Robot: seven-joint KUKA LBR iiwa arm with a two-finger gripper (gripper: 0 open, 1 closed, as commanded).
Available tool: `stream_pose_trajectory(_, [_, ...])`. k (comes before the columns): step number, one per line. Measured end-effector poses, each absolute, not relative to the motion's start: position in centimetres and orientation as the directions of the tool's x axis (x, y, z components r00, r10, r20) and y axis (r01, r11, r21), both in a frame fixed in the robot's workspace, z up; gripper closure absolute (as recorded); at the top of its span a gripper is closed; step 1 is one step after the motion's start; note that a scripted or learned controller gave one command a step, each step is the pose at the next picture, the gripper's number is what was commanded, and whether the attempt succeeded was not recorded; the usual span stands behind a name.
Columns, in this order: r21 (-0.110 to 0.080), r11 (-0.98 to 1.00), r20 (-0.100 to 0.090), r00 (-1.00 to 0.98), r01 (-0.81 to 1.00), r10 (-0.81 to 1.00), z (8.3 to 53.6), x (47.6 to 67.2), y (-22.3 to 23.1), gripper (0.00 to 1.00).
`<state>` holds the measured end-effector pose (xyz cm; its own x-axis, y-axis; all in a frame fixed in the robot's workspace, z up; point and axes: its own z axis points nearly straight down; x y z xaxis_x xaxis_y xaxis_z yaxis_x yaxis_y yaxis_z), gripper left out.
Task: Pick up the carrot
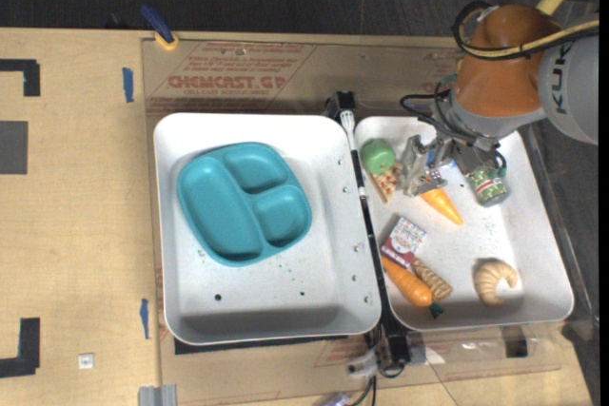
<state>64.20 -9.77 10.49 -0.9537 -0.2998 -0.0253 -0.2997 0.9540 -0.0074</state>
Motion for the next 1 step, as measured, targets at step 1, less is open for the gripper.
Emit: stream_pose_trajectory(1, [-0.006,0.954,-0.022,-0.954,-0.300,-0.300,10.35,64.12,-9.78,0.00])
